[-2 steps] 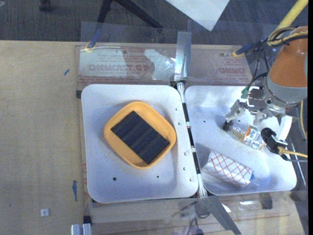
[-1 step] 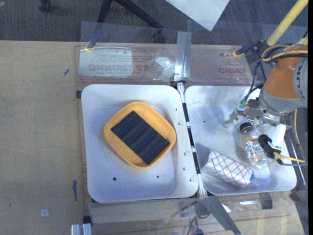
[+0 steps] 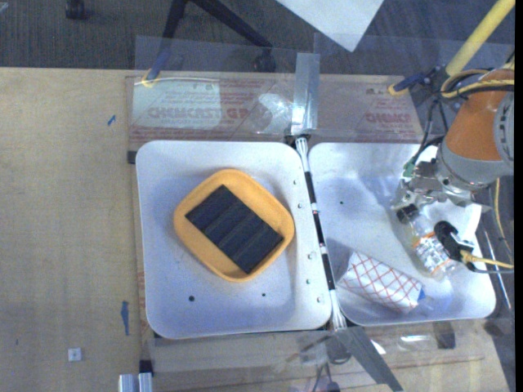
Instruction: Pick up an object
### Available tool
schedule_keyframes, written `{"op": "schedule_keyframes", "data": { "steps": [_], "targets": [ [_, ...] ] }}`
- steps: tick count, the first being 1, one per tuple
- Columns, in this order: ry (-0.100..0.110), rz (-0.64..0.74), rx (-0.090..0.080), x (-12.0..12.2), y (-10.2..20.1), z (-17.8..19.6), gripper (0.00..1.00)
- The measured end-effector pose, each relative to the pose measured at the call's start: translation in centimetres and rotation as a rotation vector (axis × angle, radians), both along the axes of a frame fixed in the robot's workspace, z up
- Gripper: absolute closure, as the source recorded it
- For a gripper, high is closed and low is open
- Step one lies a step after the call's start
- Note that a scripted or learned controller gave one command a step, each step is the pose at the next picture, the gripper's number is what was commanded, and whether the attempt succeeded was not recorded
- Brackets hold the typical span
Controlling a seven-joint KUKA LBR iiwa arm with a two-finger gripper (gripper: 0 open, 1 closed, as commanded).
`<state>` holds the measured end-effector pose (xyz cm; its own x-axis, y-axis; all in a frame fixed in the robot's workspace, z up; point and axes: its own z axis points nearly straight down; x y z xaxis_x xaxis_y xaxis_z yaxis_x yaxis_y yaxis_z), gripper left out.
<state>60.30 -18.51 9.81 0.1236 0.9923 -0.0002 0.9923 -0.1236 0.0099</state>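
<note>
Gripper (image 3: 406, 205) low in right bin (image 3: 359, 166), fingers' state unclear; checked pouch (image 3: 381, 282) near front; yellow tray (image 3: 234, 224) w/ dark pad in left bin (image 3: 159, 219).

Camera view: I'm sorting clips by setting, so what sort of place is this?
Probably a robotics lab: a wooden bench bearing two shallow white bins, a grey arm with an orange band, and a black office chair base on carpet.
</note>
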Motion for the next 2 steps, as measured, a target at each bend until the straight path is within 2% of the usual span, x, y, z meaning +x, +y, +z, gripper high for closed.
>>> {"op": "schedule_keyframes", "data": {
  "steps": [1,2],
  "targets": [
    [0.007,0.178,0.0,0.49,5.94,8.63,1.0],
    [0.008,0.178,0.0,0.48,5.91,8.62,0.0]
  ]
}}
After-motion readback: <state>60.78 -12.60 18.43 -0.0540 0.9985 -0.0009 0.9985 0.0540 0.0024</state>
